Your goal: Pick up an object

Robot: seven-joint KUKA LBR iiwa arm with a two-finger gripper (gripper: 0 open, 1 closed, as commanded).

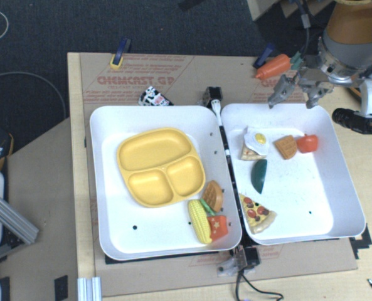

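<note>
Near edge: black cable and small connector (241, 260) at the front gap between the 2 bins, resting on the cardboard sheet (173, 74) under both.
Left bin (104, 168): white, shallow, holds a yellow divided plate (160, 166) with 3 compartments, lying toward the far left of the bin.
Left bin, front right corner: corn cob (199, 221), small red piece (218, 227) touching it, brown bread-like piece (213, 196) just behind them.
Right bin (336, 187): white, shallow, set tight against the left bin.
Right bin, front left: pizza slice (257, 212) near the inner wall.
Right bin, middle left: dark green vegetable (259, 175), lying lengthwise between the pizza slice and the egg.
Right bin, far part: fried egg (258, 141) on a wedge of toast, then a brown cracker-like square (286, 147), then a red tomato-like piece (307, 143) touching the square.
Gripper (297, 95): hanging above the far edge of the right bin, 2 fingers spread apart, nothing between them, well apart from the egg, the square and the red piece below.
Arm (352, 24): grey with orange band, entering at the top right.
Behind the bins: orange carrot-shaped toy (273, 67) on the cardboard beside the gripper, black-and-white patterned piece (154, 97), yellow-and-blue clip (118, 54) at the far left edge.
</note>
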